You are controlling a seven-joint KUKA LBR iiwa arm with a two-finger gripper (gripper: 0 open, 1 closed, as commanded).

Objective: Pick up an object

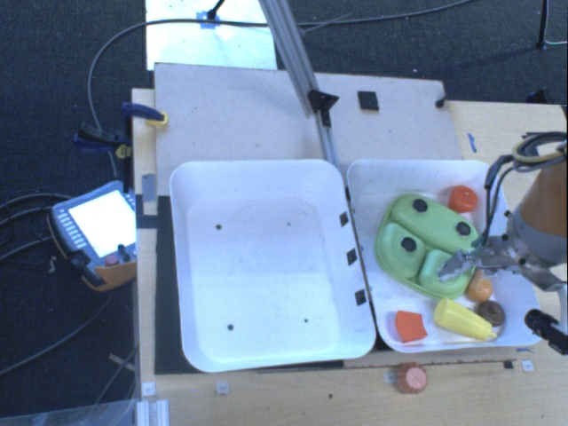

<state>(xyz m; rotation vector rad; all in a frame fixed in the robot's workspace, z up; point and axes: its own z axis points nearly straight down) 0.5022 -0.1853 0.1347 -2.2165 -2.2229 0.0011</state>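
The right bin holds a large green toy with dark spots, a red-orange ball, a small orange ball, a yellow piece, a brown round piece and an orange-red block. My gripper reaches in from the right and sits low over the green toy's near right edge, just left of the small orange ball. Its metal fingers look slightly spread against the green toy, and I see nothing lifted between them.
The left bin stands beside the right one, joined by black clips. A slanted metal pole crosses the back board. A handheld pendant lies at far left. A small pinkish disc rests on the bench in front.
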